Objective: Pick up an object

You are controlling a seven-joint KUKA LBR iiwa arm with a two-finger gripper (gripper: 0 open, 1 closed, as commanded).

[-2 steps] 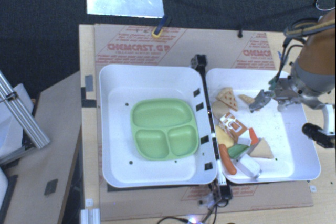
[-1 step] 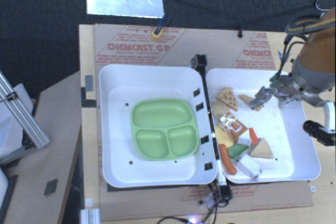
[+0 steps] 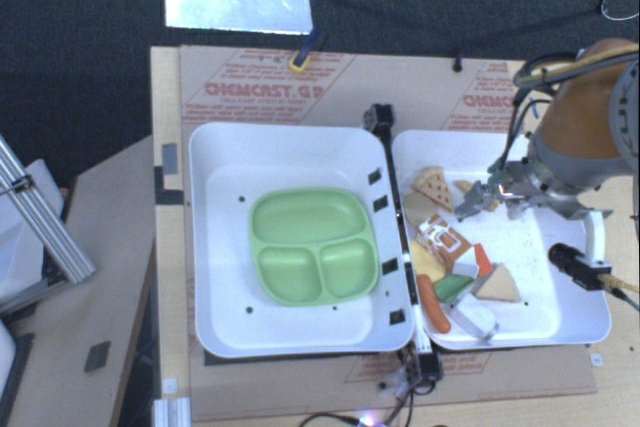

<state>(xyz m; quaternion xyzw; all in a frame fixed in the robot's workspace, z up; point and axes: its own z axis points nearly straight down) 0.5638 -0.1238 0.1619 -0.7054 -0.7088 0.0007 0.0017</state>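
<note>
Over on the left sits the left bin [image 3: 215, 165], and lying flat in the middle of it is a pale green divided plate [image 3: 312, 245] with three compartments. A black hinge strip [image 3: 392, 215] runs down between the two bins. Moving across to the right bin [image 3: 575, 325], we've got a small heap of toy food crowded against its left side: a pizza wedge [image 3: 433, 185] at the top, a white and orange carton [image 3: 441, 239] just below it, a red hot dog [image 3: 433, 303] down near the front edge, a green piece [image 3: 455, 287] beside it, and a tan sandwich triangle [image 3: 499, 285] to their right. The gripper [image 3: 478, 202] hangs low over the right bin, just right of the pizza wedge, fingers spread a little with nothing between them. Behind it the arm [image 3: 590, 130] comes in from the right, orange band showing
</note>
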